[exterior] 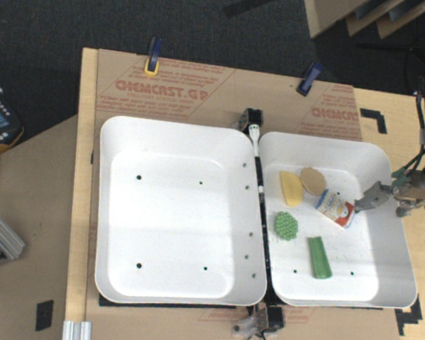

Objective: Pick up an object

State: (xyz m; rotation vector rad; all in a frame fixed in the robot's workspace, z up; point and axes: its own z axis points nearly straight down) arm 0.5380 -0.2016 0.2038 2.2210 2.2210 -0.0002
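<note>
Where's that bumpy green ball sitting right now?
The green ball lies in the right bin, near its left wall, just below the yellow block and up-left of the green bar.

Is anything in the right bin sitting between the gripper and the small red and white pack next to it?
Nothing visible does. The gripper sits at the right bin's right side, just beside the red and white pack. The tan disc, yellow block, green ball and green bar all lie beyond it or off to the side.
</note>
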